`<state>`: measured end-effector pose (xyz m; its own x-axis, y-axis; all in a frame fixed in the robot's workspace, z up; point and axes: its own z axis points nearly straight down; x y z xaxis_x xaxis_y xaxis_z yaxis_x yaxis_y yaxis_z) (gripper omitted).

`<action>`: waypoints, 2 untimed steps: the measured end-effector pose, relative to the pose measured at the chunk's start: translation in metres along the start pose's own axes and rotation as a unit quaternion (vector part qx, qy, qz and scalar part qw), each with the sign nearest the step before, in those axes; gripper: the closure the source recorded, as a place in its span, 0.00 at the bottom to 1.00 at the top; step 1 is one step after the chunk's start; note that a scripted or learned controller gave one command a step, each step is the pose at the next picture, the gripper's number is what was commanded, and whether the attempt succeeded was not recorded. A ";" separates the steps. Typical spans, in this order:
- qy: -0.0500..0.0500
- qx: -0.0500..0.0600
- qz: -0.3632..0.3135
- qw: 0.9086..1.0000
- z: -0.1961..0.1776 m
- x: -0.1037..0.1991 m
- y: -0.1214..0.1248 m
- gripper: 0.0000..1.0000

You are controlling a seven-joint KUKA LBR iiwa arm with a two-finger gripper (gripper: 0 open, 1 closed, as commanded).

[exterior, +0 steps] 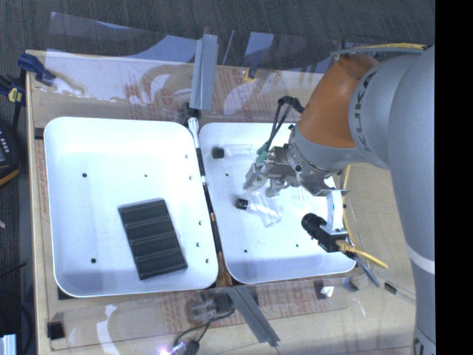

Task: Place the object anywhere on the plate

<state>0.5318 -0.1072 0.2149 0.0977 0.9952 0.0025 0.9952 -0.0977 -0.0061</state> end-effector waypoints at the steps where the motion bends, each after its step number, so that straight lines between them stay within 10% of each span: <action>1: -0.001 0.001 0.081 0.997 0.020 0.085 0.008 1.00; 2: -0.001 0.000 0.105 0.994 0.017 0.176 -0.070 1.00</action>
<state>0.4796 0.0752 0.1989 0.3042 0.9526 -0.0018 0.9526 -0.3042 -0.0066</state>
